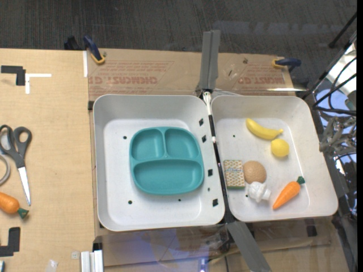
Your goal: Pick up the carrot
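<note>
The carrot (286, 192) lies near the right bin's (317, 208) wall, touching a white toy (258, 192); a grasp may snag either. Claw state: cannot tell.

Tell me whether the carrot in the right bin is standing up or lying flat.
Lying flat. The carrot rests on its side on the right bin floor, green top pointing up-right.
</note>
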You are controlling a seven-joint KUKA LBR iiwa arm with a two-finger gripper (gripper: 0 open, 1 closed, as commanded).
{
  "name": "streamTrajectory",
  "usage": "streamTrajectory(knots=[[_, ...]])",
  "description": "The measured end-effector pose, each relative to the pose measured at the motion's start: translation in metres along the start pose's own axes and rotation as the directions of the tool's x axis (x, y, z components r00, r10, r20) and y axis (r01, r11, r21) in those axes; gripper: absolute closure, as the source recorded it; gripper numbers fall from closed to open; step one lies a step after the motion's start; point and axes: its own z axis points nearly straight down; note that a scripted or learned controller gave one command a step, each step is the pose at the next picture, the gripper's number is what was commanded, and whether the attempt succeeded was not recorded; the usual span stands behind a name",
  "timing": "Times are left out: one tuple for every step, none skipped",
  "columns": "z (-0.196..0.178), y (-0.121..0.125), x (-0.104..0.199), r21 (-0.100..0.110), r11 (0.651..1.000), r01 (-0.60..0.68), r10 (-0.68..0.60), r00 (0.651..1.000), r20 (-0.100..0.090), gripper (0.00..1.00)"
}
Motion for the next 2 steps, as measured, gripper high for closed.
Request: streamTrajectory(knots=[[0.0, 0.0, 0.0, 0.001, 1.0, 0.0, 0.0, 1.0, 0.0, 0.0], [0.138, 0.038, 0.014, 0.0, 0.999, -0.034, 0.034, 0.999, -0.001, 0.0]])
